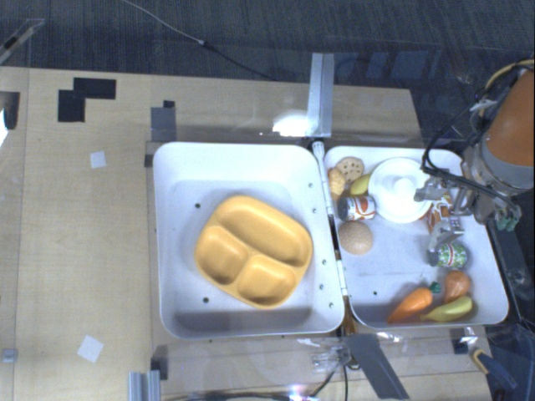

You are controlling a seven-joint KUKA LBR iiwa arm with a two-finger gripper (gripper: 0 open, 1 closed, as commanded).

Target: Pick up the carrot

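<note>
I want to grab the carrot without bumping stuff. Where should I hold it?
Probably the carrot's thick orange middle, coming straight down from above. It lies flat and slanted near the bin's front edge, and a banana crowds its leafy end.

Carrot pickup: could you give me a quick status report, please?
Gripper above right bin, over a small round item, nothing seen held. Carrot lying at bin's front edge. Banana touching it, onion close.

A yellow divided tray [253, 251] lies in the left bin [175, 307]. The right bin [376, 295] holds a cookie [349, 169], white bowl [399, 190], can [357, 207] and banana [449, 310].
</note>
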